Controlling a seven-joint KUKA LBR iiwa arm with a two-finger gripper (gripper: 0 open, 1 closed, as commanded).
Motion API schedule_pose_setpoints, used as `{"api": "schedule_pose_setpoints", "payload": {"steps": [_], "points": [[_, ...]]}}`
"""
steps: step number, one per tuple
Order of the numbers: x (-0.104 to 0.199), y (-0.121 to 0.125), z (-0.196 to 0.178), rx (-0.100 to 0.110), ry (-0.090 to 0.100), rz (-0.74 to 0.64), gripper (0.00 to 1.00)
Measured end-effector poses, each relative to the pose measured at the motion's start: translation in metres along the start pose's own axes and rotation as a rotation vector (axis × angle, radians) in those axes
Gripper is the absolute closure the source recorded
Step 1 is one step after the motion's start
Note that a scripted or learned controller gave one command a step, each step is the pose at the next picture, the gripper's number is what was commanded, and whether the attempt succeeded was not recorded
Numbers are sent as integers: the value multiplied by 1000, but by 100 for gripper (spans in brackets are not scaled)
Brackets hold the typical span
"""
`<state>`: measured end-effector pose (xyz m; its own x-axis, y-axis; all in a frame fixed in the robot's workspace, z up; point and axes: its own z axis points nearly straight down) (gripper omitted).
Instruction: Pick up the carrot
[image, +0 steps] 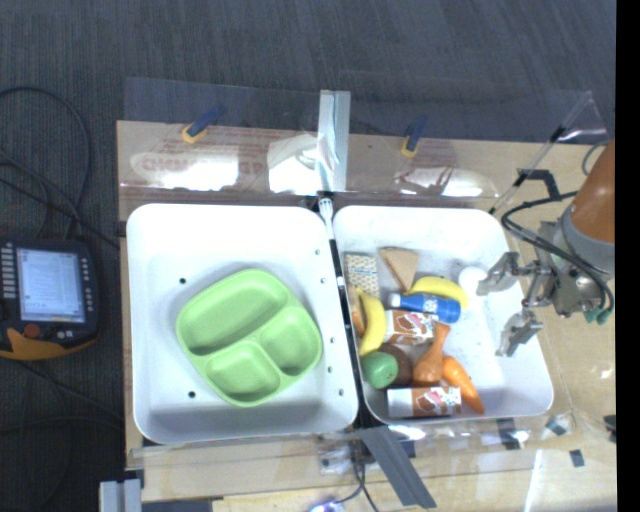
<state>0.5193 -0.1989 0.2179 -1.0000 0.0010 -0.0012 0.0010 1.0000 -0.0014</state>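
The carrot (462, 381) is a short orange piece lying at the front of the right bin (520, 385), at the right end of a heap of toy food. My gripper (507, 304) hovers over the bin's right side, up and to the right of the carrot and apart from it. Its two fingers (496, 274) are spread open, with nothing between them.
Crowding the carrot are a brown drumstick (432, 356), a red-labelled bottle (424, 401), a green lime (380, 371), a banana (370, 322) and a blue-capped bottle (427, 306). A green divided plate (250, 336) lies in the left bin (160, 250). A control pendant (45, 296) rests off the bench at the left.
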Motion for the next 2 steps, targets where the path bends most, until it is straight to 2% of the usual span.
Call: {"api": "schedule_pose_setpoints", "payload": {"steps": [1, 2], "points": [[17, 40, 89, 11, -33, -72, 0], [8, 47, 102, 22, -61, -100, 0]]}}
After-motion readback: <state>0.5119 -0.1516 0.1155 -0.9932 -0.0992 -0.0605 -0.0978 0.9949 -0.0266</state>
